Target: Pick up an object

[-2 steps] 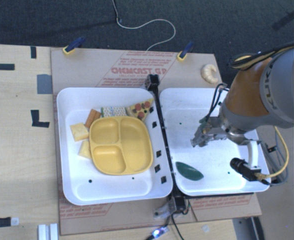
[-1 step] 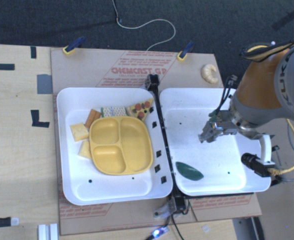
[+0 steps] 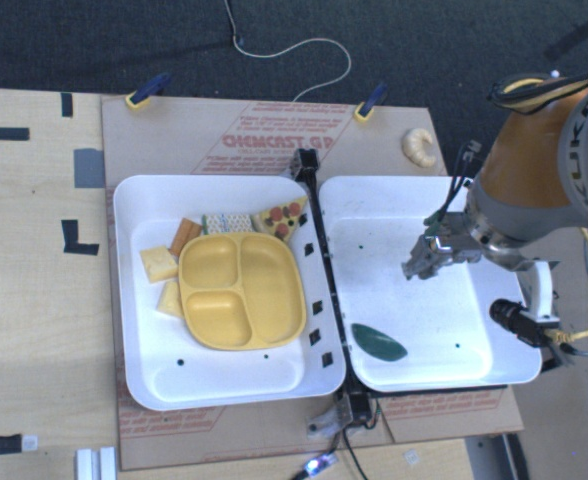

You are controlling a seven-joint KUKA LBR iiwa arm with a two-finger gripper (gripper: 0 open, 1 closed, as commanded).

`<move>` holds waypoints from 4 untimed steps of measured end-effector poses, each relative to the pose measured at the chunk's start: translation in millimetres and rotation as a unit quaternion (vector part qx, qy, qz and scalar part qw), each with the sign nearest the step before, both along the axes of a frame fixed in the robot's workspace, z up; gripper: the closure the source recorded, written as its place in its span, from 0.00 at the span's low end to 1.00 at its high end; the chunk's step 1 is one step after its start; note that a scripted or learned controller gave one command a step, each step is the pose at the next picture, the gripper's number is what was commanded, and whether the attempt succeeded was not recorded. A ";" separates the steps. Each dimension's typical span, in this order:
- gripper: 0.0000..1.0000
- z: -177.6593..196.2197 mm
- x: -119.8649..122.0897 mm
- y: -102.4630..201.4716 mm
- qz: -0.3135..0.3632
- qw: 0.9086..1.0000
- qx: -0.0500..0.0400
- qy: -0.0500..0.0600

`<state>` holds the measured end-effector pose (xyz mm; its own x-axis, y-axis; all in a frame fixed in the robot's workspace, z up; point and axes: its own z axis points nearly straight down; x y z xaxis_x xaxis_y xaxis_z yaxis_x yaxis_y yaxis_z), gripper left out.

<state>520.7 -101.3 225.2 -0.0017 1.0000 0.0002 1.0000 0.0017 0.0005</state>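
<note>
In the left bin point(image 3: 144, 368) lies a yellow divided plate point(image 3: 242, 290), with small food pieces around its upper and left sides: a tan square point(image 3: 158, 264), a brown piece point(image 3: 184, 234) and a pizza-like piece point(image 3: 282, 216). A dark green flat object point(image 3: 378, 343) lies near the front of the right bin point(image 3: 474, 368). My gripper point(image 3: 426, 264) hangs over the middle of the right bin, up and to the right of the green object. Nothing shows between its fingers.
A black divider with clips point(image 3: 319, 268) runs between the two bins. A pale beige object point(image 3: 421, 146) rests on the cardboard behind the right bin. A white cable point(image 3: 294, 53) loops on the dark floor beyond. The arm's grey and orange body point(image 3: 534, 168) covers the right bin's far right side.
</note>
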 end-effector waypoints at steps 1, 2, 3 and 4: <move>1.00 -8.6 -0.9 52.9 0.002 1.000 0.001 0.002; 1.00 6.7 5.3 52.2 0.000 1.000 0.000 0.001; 1.00 -11.1 11.8 59.1 0.000 1.000 -0.001 0.002; 1.00 -0.5 16.2 62.8 0.000 1.000 0.000 0.001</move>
